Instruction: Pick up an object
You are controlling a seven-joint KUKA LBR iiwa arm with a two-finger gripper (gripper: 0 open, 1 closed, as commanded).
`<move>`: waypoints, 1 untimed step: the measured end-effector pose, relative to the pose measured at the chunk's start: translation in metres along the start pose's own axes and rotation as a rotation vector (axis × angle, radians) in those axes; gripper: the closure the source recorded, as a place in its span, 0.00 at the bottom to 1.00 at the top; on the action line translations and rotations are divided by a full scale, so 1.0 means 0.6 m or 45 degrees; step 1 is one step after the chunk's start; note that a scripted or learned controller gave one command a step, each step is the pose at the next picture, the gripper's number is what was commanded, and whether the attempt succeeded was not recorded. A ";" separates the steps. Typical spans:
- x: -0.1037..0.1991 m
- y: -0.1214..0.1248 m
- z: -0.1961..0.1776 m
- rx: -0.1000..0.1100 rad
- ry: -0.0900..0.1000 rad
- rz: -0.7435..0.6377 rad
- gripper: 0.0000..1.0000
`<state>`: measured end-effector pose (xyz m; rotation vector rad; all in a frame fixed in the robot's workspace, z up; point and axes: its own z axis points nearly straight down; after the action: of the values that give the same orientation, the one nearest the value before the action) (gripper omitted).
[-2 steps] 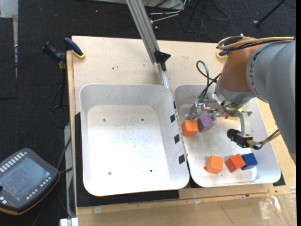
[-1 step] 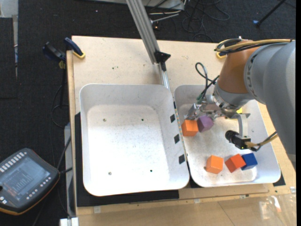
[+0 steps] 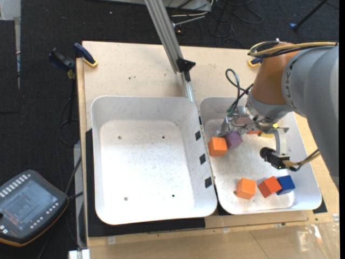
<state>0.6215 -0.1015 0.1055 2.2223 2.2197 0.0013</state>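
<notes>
in the right bin [image 3: 307, 198], your gripper [image 3: 230, 130] sits low over the purple block [image 3: 234, 140], touching the orange cube [image 3: 218, 146]. grasp step, i judge; whether it grips, i cannot tell. next: close squarely, lift straight.

The light is even and fairly bright, falling from above; the left bin [image 3: 143, 161] and the right bin [image 3: 302, 190] read as near-white with little detail in their floors, though not fully blown out; shadows are soft and short, a faint one lying under the arm [image 3: 302, 80] on the right bin's floor, and small ones beside the orange cube [image 3: 218, 146]; the floor [image 3: 43, 15] around the tabletop [image 3: 135, 69] is dark, almost black, with cables barely showing; the picture is slightly soft and grainy throughout; colours look somewhat washed; edges of the tabletop bend a little, hinting at mild lens distortion.
</notes>
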 end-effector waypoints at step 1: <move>-0.009 0.005 -0.103 -0.006 -0.002 -0.001 1.00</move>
<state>0.6247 -0.1071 0.1676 2.2183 2.2178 0.0047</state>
